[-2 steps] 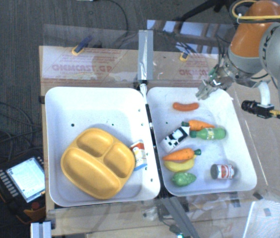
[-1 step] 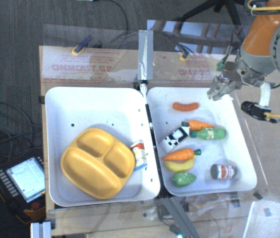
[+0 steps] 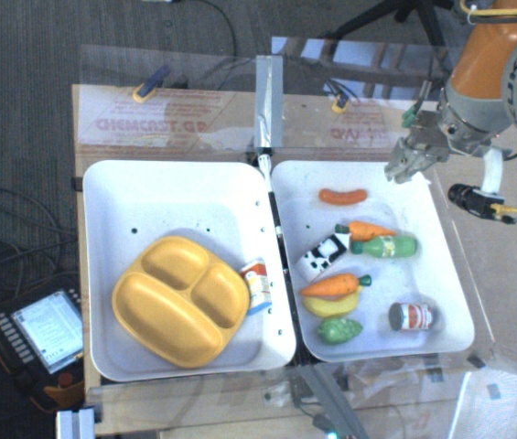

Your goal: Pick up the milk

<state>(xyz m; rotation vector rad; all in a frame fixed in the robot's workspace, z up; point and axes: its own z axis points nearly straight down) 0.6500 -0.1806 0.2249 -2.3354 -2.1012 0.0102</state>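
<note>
Our grey arm [image 3: 491, 71], banded in orange.
We see a broad orange segment above a grey wrist, a pale metallic tool [image 3: 411, 160] below, and a black fitting with yellow cabling beside it.

No legible text anywhere.

We see the milk [image 3: 324, 252], a small carton patterned in black and white, apparently lying tipped in the right bin [image 3: 448, 273].

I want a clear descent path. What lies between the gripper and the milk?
In the camera view, the sausage lies between the gripper and the milk, on the right bin's floor; otherwise bare white.
</note>
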